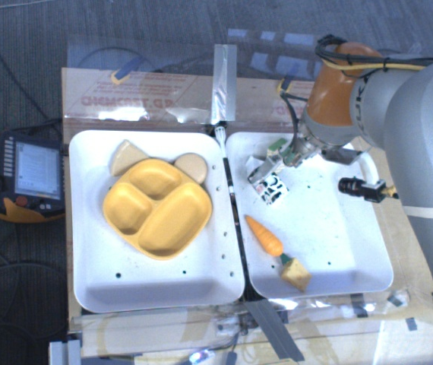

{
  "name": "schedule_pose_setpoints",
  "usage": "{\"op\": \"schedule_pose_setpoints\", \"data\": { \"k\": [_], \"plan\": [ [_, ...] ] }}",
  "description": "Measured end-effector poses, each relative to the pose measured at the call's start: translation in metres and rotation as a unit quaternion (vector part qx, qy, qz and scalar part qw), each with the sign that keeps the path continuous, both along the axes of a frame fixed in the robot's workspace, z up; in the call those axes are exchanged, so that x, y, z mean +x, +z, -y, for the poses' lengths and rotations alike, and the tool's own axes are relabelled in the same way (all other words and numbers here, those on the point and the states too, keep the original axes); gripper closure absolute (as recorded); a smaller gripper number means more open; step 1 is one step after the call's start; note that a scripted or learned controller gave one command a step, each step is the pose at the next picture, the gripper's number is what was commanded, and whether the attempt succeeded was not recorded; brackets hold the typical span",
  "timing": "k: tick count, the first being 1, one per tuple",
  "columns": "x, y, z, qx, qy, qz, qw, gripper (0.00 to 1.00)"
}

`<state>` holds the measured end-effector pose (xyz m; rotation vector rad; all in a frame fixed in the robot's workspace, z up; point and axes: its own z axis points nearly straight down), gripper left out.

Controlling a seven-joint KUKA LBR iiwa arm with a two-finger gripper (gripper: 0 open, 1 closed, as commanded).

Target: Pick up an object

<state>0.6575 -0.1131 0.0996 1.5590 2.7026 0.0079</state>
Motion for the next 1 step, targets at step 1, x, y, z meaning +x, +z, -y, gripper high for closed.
{"op": "schedule_pose_setpoints", "data": {
  "k": [1],
  "plan": [
    [-0.0312,0.0012,-0.0016,-0.0013,0.069,0.008,0.9976,0.00]
  ]
}}
